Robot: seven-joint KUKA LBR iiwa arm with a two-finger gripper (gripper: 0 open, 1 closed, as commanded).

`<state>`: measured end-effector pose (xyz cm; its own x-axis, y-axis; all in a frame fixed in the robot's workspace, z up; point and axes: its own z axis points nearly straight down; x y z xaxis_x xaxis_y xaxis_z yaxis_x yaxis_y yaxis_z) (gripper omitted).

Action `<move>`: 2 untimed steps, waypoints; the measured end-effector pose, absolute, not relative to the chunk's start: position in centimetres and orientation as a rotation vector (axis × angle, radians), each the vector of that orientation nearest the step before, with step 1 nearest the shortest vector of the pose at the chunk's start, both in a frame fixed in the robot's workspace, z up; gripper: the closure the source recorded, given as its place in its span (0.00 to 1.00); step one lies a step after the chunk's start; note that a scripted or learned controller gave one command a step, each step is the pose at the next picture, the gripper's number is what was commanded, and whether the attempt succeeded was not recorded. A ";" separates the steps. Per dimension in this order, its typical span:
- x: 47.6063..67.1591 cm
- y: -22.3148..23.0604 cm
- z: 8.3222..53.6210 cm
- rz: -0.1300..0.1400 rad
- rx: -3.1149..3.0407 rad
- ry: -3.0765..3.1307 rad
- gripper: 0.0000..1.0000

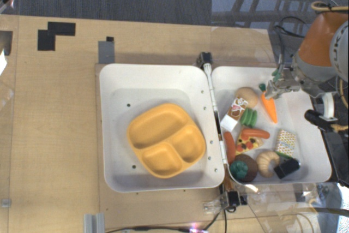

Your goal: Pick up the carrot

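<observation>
The carrot [269, 108] is orange with a small green top and lies at a slant in the upper part of the right bin [311, 139], thick end toward the back. My gripper [276, 88] hangs right over that thick end, touching or nearly touching it. The metal gripper body and the arm's orange band [322, 35] rise to the right of it. Whether the carrot is gripped is not visible from this angle.
The left bin [117, 172] holds a yellow divided plate [166, 140]. Left of and below the carrot crowd other toy foods: a potato [248, 96], a green pepper [249, 117], a sausage [254, 132], a chocolate donut [244, 168], a croissant [268, 161] and a patterned box [286, 142].
</observation>
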<state>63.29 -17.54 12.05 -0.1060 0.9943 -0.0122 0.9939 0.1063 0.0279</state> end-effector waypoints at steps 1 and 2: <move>64.2 -5.7 19.0 0.015 1.634 2.671 1.00; 64.0 -6.1 18.7 0.007 1.644 2.669 0.00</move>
